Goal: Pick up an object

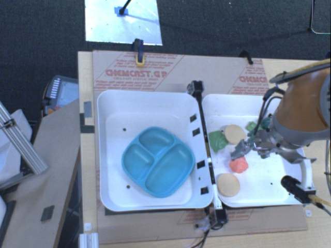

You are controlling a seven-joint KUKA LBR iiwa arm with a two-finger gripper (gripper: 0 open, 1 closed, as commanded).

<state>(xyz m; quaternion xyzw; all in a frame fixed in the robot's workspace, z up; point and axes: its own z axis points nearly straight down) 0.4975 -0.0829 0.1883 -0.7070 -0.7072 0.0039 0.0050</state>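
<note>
The red object (238, 165) sits just under our gripper (241, 150); we cannot tell the gripper's state.

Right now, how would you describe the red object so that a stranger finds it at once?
Look in the right white bin. Near its middle, just under the gripper, lies the red lump, between two tan discs. It is the one red thing there; its neighbours are tan or green.

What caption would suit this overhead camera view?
Gripper poised over a red piece in the right bin; blue divided plate in the left bin.
</note>
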